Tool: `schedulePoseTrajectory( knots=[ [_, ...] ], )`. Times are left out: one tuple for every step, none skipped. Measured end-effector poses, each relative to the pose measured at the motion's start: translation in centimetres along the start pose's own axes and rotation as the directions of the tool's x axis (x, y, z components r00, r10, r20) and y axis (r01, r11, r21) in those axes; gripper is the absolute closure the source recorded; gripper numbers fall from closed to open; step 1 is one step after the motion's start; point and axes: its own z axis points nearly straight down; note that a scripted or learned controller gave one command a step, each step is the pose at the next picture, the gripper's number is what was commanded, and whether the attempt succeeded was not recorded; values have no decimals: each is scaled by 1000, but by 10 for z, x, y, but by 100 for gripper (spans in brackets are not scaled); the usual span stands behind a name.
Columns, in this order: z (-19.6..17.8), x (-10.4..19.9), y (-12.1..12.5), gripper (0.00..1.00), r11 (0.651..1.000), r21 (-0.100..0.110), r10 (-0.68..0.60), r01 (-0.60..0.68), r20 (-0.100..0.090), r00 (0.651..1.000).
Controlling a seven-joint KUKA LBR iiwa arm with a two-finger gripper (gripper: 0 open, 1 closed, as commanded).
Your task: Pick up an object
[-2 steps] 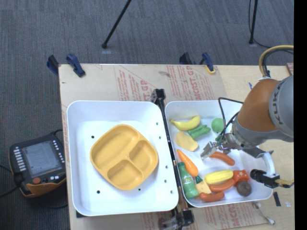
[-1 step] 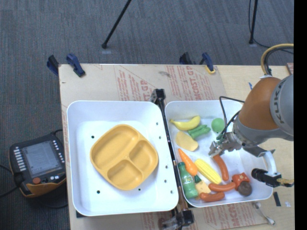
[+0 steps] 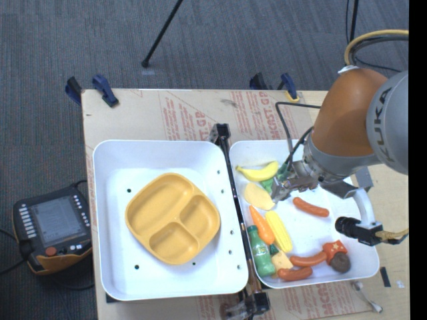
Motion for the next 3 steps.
schedulePoseTrajectory(
  knots=[
    [-151,-19,-1,100,981,-3,193,-193,3,981],
    [-320,-31,-35,100,1000,-9,29,-29,6,1000],
    [-127,-77,-59,100,993,4,120,-120,0,993]
  ],
)
